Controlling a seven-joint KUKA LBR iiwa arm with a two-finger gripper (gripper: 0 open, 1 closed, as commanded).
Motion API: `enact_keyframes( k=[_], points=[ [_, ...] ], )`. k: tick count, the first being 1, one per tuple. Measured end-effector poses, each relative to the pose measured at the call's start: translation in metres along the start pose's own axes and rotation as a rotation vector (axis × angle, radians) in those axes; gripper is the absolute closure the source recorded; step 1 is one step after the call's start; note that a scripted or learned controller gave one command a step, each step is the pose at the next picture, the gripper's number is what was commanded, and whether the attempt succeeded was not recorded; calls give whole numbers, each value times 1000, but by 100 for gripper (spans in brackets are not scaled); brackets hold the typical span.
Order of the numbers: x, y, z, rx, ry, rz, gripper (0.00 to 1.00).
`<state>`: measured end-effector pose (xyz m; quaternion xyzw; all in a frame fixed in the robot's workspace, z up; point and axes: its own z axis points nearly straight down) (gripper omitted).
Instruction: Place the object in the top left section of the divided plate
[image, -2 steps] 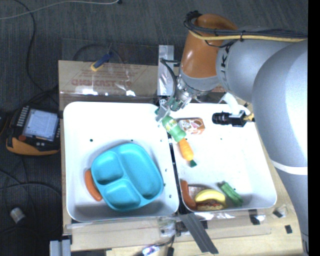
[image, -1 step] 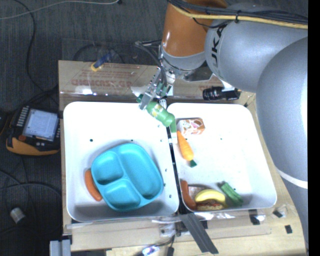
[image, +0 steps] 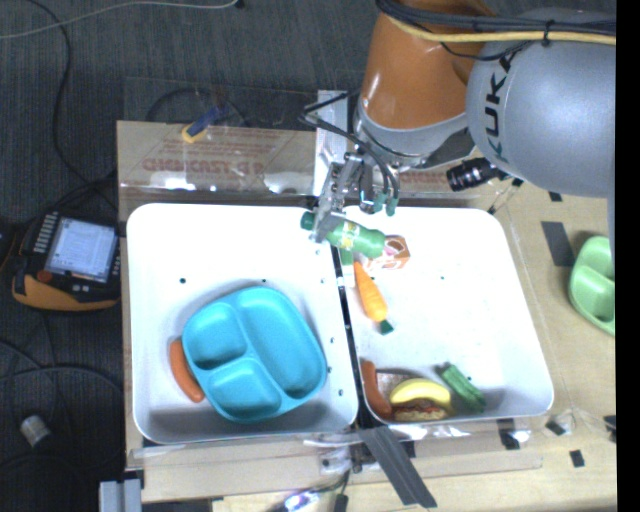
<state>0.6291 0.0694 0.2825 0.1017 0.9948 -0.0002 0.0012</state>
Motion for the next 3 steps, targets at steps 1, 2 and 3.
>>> enact_keyframes(
  k=[1, 2, 3],
  points=[
    [62, -39, 8, 0, 0, -238, 100],
    [94, 44, 64, -3, 4, -56, 100],
    [129, 14, 24, 0, 1, -295, 100]
  ],
)
